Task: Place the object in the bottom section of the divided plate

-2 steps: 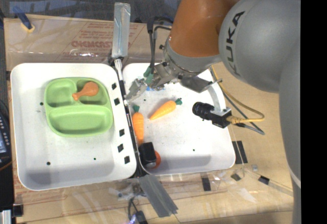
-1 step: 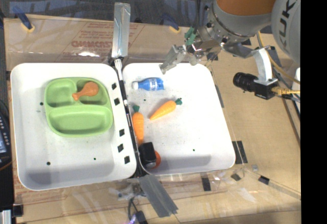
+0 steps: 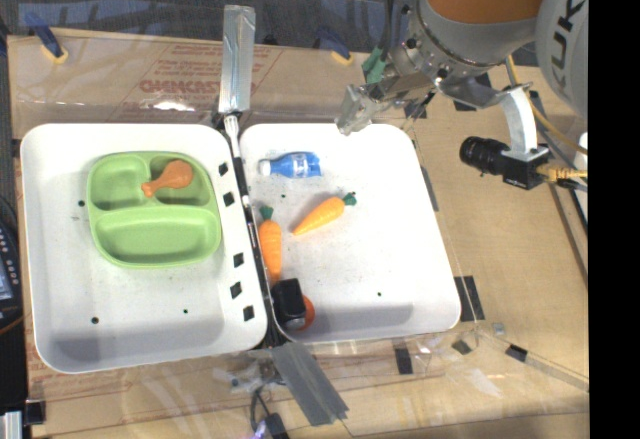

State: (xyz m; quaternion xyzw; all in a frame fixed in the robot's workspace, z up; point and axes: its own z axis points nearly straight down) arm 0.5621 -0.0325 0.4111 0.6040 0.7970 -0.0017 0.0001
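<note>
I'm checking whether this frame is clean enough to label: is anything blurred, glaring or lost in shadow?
Camera view: both bins are evenly lit, with a soft shadow along the near inner wall of the left bin; the gripper looks smeared and slightly blurred; glare streaks the silver tape and the clear plastic sheet; the green divided plate, drumstick and carrots read sharp.
</note>
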